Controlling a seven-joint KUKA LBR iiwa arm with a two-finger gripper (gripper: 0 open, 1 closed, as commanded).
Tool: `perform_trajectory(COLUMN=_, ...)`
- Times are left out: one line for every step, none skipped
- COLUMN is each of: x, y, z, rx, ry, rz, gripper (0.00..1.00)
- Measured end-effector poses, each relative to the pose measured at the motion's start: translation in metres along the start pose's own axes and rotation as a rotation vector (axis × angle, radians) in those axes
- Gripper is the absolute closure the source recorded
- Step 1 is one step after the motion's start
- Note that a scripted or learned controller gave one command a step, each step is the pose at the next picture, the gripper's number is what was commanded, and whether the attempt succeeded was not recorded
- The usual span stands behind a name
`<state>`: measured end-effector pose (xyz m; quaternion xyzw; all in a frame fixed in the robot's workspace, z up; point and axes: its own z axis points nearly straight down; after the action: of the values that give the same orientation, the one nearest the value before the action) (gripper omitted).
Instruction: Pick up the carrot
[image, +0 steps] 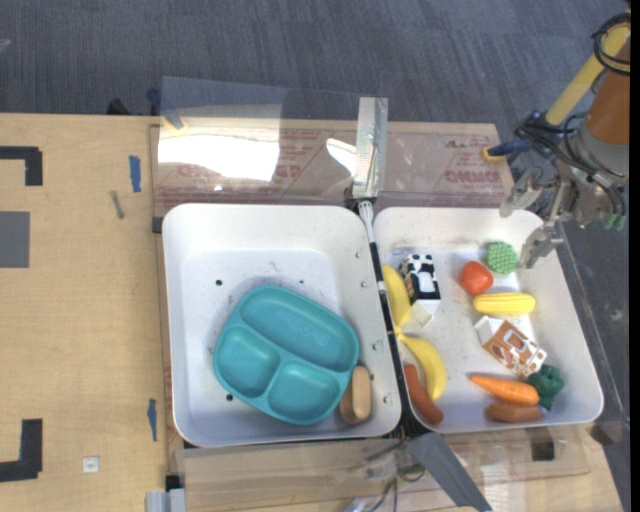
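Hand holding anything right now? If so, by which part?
Nothing is held. The hand hangs over the right white bin's far corner, apart from the orange carrot with green leafy top near its front.

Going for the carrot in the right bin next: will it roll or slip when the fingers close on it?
The carrot looks like a smooth, tapered plastic toy, so it is probably stiff and light, and may squirt toward its thin end. It lies flat, close beside a brown sausage-like piece and a green toy, which could limit rolling but crowd the gripper.

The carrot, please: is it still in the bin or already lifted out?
In the bin: the carrot lies flat on the right bin's floor.
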<state>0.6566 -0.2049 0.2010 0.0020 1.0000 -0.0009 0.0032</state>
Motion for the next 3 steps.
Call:
perform_trajectory(x=0.102, y=0.051, z=0.036, rx=-0.002, ry=0.006, rz=0.178, gripper=0.00)
perform_trajectory(x=0.179, y=0.086, z=0.083, rx=-0.003, ry=0.011, rz=0.216, gripper=0.00)
perform_trajectory(x=0.176, y=0.084, z=0.112, rx=-0.002, ry=0.003, rz=0.271, gripper=0.00)
